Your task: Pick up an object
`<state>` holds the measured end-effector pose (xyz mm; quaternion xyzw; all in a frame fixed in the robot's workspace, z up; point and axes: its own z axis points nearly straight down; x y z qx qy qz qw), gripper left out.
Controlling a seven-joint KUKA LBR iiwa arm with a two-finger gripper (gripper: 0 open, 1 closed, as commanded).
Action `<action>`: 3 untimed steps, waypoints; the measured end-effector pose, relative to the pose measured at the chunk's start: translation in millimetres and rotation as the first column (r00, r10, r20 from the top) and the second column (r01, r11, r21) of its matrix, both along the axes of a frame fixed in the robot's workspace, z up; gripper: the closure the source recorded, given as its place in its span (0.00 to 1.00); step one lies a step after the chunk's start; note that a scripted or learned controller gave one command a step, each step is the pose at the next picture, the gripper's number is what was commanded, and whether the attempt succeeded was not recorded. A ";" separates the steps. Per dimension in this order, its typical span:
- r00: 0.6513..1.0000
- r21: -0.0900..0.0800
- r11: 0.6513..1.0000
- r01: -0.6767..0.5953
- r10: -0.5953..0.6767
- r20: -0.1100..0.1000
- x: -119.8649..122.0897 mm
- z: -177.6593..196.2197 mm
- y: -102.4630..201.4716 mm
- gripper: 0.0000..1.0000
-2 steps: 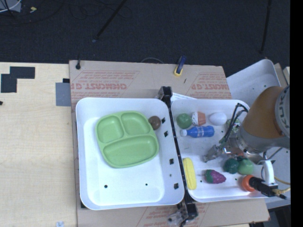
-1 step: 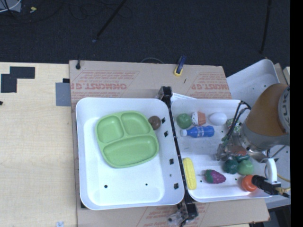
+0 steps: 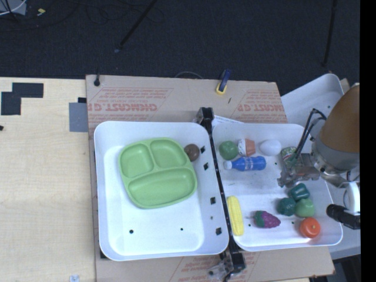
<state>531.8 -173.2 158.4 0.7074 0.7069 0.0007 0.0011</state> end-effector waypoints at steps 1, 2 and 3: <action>1.000 -0.001 1.000 0.000 0.000 0.002 1.0 62.0 -6.9 1.00; 1.000 0.001 1.000 -0.001 0.001 -0.003 0.9 69.4 -8.2 1.00; 1.000 0.004 1.000 -0.004 0.004 -0.007 -12.8 58.1 42.7 1.00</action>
